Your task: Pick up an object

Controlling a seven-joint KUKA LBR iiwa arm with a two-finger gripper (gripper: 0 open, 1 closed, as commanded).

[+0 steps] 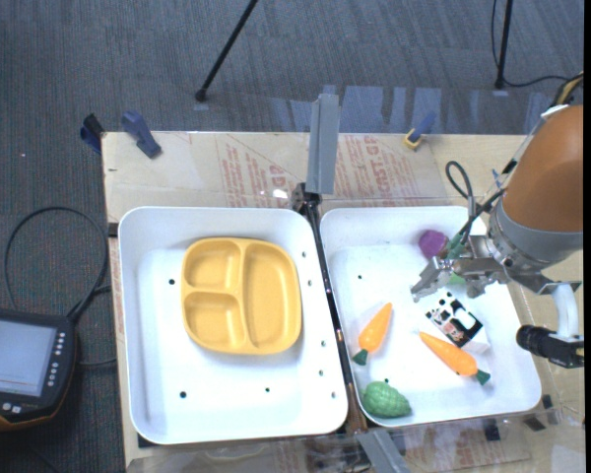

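At right of frame, the gripper (443,274) hovers, fingers spread and empty, beside the small purple toy (432,241); closing off-centre could nudge it away.

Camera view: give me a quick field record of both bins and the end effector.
left bin: holds a yellow divided tray, three compartments
right bin: holds five items
carrot 1: near the bin's left side, tilted
carrot 2: lower right, lying at a slant
green leafy item: near the front wall
purple item: near the back, beside the end effector
black-and-white item: just below the end effector
end effector: over the right bin's right half, nothing visibly held
finger state: cannot tell
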